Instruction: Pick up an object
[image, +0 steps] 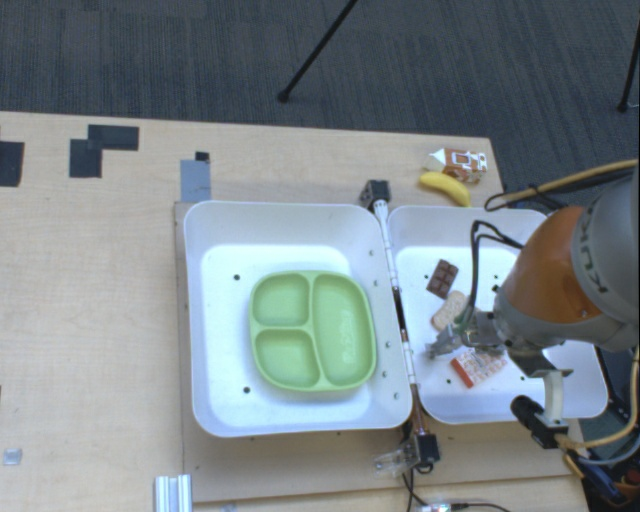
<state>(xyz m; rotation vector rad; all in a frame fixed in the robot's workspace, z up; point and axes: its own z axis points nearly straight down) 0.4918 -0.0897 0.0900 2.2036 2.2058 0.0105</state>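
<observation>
**A robotics lab bench**

I'm looking at a lab setup: a plywood bench (90, 300) with black tape markers (100, 148), two white bins (300, 222) clamped together, loose cables (500, 245), and grey carpet (200, 50) with a stand leg (315, 55).

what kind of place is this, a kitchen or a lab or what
Most likely a robotics lab or test cell, not a kitchen. A robot arm reaches over two white bins fixed to a wooden bench, with toy-like items such as a banana nearby, and a stand's legs on grey carpet.
</observation>
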